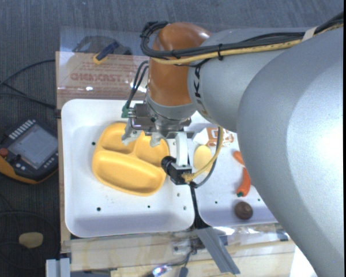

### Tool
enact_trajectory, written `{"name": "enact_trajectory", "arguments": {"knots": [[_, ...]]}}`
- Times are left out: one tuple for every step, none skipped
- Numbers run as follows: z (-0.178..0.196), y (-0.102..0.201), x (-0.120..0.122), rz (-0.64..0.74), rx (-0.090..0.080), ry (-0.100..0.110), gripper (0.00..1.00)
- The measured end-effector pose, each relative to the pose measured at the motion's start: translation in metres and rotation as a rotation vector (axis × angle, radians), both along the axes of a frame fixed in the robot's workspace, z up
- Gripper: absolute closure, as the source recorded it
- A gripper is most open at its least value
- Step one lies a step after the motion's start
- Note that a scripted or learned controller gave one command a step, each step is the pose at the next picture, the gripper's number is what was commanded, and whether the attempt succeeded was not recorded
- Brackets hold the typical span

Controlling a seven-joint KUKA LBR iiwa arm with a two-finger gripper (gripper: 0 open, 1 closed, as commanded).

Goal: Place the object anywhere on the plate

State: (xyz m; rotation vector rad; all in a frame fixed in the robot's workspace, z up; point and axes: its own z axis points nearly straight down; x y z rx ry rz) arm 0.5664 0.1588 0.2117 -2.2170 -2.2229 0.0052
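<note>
At six o'clock in the view, a grey metal bracket juts from the bench's wooden front edge. Just beyond it the two shallow white plastic bins sit side by side: the left bin and the right bin.

In the right bin, at about five o'clock, lies a small brown round object; just beyond it, an orange carrot-shaped toy lies lengthwise, and a pale yellow egg-shaped object sits further in, near the wall shared by the two bins.

In the left bin, near the view's centre, rests the yellow divided plastic plate, tilted — its far compartments are partly covered by the arm's wrist. The two-finger gripper hangs over the plate's far rim, pointing down; whether it is released, clenched or grasping anything I cannot tell.

At nine o'clock, on the dark carpet, lies an orange-and-grey teach pendant. At twelve o'clock the orange band of the grey arm rises — behind it lies a flat cardboard sheet.
</note>
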Motion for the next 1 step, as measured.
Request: {"name": "enact_trajectory", "arguments": {"knots": [[0.0001, -0.0002, 0.0001, 0.000, 0.000, 0.000, 0.00]]}}
